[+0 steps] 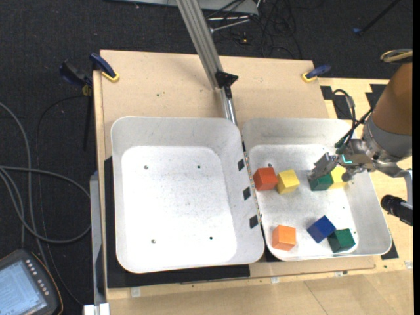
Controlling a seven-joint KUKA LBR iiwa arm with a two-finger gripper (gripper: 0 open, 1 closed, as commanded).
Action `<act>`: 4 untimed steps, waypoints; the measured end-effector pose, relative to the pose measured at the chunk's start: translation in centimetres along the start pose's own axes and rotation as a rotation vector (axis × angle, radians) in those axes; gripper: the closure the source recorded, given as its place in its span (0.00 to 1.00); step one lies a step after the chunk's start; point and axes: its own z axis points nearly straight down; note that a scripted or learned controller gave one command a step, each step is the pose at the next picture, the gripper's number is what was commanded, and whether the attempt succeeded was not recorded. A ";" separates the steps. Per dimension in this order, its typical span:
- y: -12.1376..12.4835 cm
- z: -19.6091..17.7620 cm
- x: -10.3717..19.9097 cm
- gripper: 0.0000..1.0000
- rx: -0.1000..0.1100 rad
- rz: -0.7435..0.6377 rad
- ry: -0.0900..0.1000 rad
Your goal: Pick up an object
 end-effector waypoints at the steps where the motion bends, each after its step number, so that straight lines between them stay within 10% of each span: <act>1: 0.1 -0.3 0.0 0.00 -0.005 0.001 -0.001; 4: -1.5 11.6 0.9 0.00 -0.003 0.002 -0.001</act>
